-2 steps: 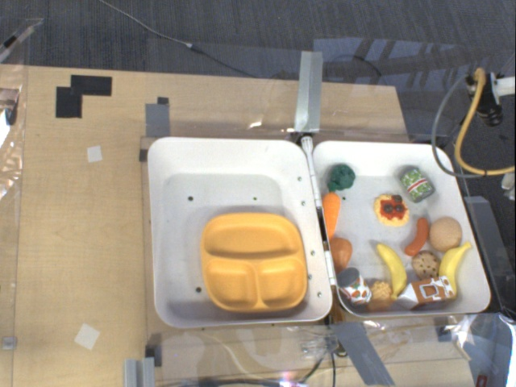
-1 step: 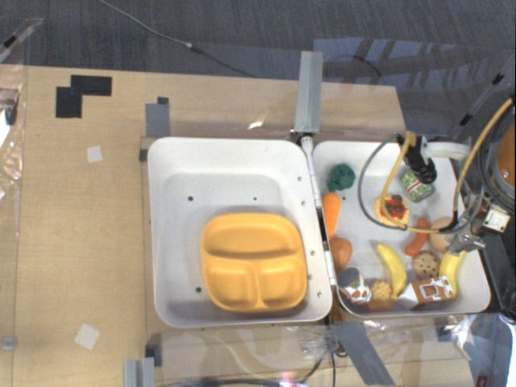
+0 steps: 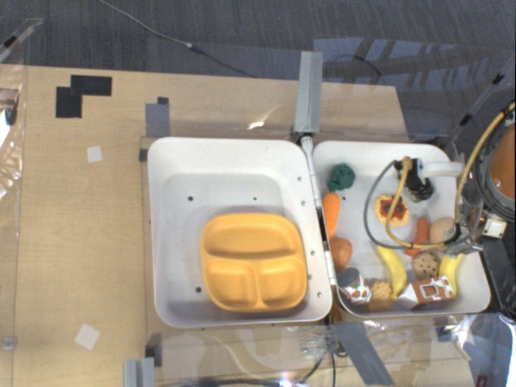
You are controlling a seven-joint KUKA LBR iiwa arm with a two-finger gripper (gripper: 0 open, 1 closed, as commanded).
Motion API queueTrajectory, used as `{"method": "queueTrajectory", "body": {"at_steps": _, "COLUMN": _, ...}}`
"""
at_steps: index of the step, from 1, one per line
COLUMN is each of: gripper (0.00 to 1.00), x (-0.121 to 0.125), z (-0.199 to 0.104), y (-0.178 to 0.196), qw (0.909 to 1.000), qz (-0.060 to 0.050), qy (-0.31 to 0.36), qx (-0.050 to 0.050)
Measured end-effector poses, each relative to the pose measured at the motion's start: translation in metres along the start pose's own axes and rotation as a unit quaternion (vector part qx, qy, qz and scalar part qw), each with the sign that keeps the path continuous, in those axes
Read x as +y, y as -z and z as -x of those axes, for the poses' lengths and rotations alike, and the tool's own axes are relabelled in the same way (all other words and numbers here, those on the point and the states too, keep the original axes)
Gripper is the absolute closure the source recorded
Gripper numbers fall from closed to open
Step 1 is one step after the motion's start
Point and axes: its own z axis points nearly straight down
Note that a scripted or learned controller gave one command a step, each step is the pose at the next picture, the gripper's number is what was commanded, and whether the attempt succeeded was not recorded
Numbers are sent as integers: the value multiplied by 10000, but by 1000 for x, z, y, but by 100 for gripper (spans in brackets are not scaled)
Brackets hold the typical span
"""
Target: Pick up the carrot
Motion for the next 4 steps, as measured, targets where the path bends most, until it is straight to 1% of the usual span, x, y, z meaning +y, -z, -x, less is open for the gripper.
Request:
{"method": "queueTrajectory", "body": {"at_steps": 1, "gripper": 100, "x": -30, "z": 18, "y": -2, "qw": 9997, "qz": -6, "qy": -250, "qx": -4}}
{"method": "queueTrajectory", "body": {"at_steps": 3, "gripper": 100, "x": -32, "z": 15, "y": 18, "qw": 9996, "qz": -34, "qy": -275, "qx": 4}}
{"method": "queueTrajectory", "body": {"at_steps": 4, "gripper": 100, "x": 0, "z": 0, "y": -11, "qw": 10000, "qz": 5, "qy": 13, "qx": 5}}
